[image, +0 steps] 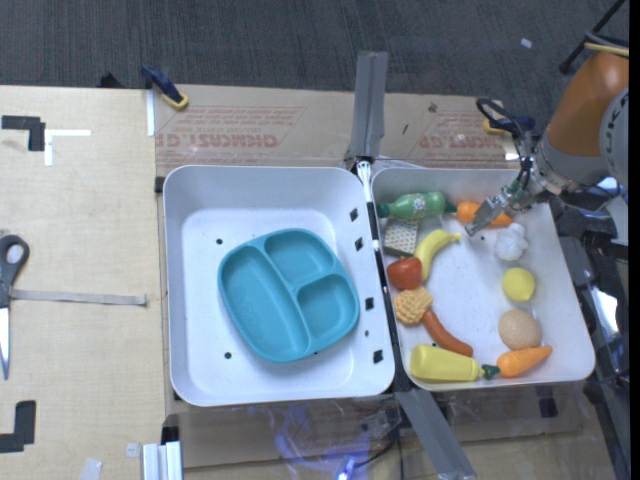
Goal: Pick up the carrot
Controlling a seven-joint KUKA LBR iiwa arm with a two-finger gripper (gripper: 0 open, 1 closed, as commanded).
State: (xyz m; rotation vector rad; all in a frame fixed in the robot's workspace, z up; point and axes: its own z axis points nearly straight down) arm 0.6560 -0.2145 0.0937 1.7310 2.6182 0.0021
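The carrot (524,360) is orange with a small green stub at its left end. It lies in the front right corner of the right bin (560,268), next to a yellow bottle (445,364) and just below a beige egg (518,329). My gripper (487,218) hangs low over the back of the same bin, far from the carrot. It is beside a small orange item (468,209) and a white garlic bulb (510,243). I see nothing held in it.
The right bin also holds a green bottle (415,205), a banana (435,248), a tomato (404,272), a lemon (518,284), a red sausage (447,332) and a yellow waffle piece (412,307). A blue divided plate (290,293) lies in the left bin (190,268).
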